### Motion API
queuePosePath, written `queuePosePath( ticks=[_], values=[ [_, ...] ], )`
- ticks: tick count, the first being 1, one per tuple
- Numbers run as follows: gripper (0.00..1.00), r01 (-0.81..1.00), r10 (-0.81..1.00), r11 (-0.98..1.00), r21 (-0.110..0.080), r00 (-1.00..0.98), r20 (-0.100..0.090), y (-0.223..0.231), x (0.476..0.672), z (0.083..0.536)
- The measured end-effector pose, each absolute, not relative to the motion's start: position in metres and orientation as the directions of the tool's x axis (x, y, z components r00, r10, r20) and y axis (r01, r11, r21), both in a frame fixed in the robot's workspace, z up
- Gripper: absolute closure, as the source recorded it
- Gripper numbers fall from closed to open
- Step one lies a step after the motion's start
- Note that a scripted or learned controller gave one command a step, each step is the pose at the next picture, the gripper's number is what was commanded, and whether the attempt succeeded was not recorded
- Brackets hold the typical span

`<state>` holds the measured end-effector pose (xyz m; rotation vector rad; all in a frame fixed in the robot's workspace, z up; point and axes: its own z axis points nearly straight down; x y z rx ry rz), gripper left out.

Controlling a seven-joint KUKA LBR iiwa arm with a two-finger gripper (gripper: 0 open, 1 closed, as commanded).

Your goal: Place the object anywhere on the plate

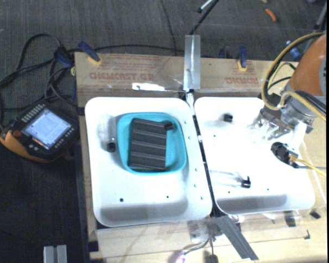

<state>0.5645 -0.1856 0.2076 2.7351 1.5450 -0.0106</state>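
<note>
Nearest you, the front of the right bin [296, 199] carries a small dark piece [244, 183] with a clear stem lying beside it, close to the front wall. Across the divider, the left bin [148, 210] holds the blue plate [177, 155], and on that plate already sits a dark ribbed block [148, 144] with a small black cube [169, 126] touching its far right corner. Just outside the plate's left edge you have another small black bit [111, 146] and a pale translucent thing [103, 127] against the bin wall.

Further back in the right bin lies one more small black cube [227, 117], well apart from everything. The gripper [268, 126] hovers over the right bin's far right part, and you cannot tell from this slant whether it is spread or pressed together; nothing is clearly seen between its tips.

Which loose piece is the object to move is not plain. If it is the far cube, come down square over it, since it is small and may skate on the smooth bin floor. For the drop, aim at the bare blue margin near the plate's front or right rim, because the ribbed block takes most of the middle and a small thing could roll off its ridges
</note>
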Motion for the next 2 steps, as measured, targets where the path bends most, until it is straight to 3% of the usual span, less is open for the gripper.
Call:
queuePosePath(
  ticks=[1, 2],
  values=[
    [0.00, 0.856, 0.856, -0.516, -0.003, 0.516, -0.006, -0.186, 0.565, 0.208],
    [0.00, 0.957, 0.957, -0.289, 0.000, 0.289, -0.003, -0.212, 0.610, 0.344]
  ],
)
